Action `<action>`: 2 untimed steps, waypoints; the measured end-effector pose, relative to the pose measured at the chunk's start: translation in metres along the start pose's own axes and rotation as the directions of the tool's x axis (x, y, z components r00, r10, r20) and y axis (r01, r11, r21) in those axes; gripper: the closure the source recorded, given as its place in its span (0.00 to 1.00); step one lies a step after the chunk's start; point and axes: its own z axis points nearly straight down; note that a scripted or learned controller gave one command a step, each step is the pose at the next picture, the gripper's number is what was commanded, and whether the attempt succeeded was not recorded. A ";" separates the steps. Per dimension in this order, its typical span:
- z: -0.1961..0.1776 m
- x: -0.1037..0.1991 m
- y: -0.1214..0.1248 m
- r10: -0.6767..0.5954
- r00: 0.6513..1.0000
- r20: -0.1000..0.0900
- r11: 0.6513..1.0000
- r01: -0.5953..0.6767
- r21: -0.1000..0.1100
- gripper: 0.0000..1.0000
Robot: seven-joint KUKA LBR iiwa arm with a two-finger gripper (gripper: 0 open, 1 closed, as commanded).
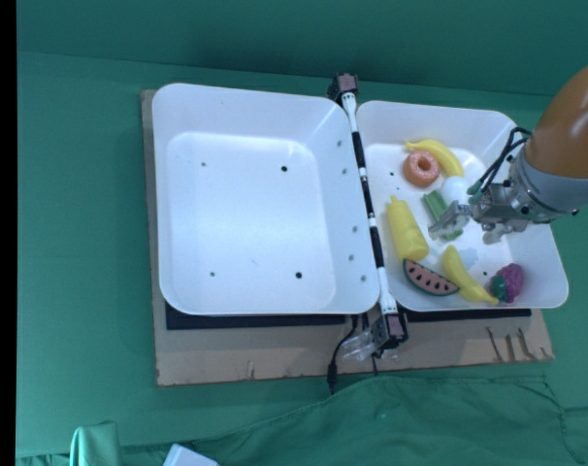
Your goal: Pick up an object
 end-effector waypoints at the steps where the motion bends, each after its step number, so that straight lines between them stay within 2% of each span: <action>1: 0.040 0.026 -0.012 -0.001 1.000 0.003 1.000 0.001 -0.004 0.00; 2: 0.008 -0.032 -0.025 0.003 1.000 0.001 1.000 -0.003 0.004 0.00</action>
